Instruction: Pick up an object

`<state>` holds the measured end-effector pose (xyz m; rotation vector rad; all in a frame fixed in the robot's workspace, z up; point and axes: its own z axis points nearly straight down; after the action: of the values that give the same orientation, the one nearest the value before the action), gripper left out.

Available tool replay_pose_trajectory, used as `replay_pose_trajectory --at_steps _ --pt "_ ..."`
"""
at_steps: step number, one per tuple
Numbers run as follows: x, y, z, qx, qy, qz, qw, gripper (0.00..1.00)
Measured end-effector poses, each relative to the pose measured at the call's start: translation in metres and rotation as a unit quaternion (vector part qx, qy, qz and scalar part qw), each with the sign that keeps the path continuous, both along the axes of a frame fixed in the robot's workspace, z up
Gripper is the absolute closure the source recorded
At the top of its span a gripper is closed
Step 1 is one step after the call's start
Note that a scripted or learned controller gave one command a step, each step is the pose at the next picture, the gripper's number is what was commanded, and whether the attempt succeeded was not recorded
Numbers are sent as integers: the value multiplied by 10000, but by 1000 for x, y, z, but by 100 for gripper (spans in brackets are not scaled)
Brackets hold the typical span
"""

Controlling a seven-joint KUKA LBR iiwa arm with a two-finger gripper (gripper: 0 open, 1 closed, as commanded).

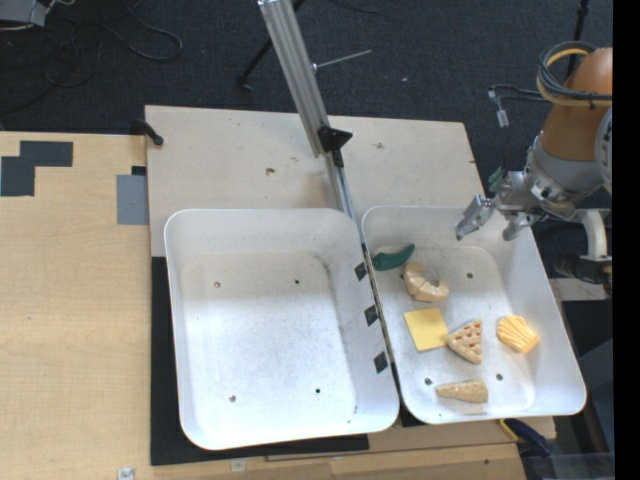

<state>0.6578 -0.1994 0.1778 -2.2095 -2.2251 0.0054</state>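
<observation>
The right bin (545,298) holds several food-like toys: a green piece (393,257) near its upper left, a beige curved piece (426,287), a yellow square slab (426,329), a tan wedge with red dots (466,341), a yellow shell-shaped piece (517,333) and a tan oblong piece (462,392) near the front. My gripper (492,220) hangs over the bin's upper right rim, above and to the right of the toys. Its two fingers stand apart with nothing between them.
The left bin (190,268) sits beside the right one. A slanted metal rail (303,86) runs from the top of the view down to the divide between the bins. A wooden table (70,318) lies at the left.
</observation>
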Motion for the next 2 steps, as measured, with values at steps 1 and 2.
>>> replay_pose_trajectory --at_steps 1,2 --pt "5 -2 -46 -3 0 3 10000 0" --pt "5 0 -89 -5 -9 9 10000 0"
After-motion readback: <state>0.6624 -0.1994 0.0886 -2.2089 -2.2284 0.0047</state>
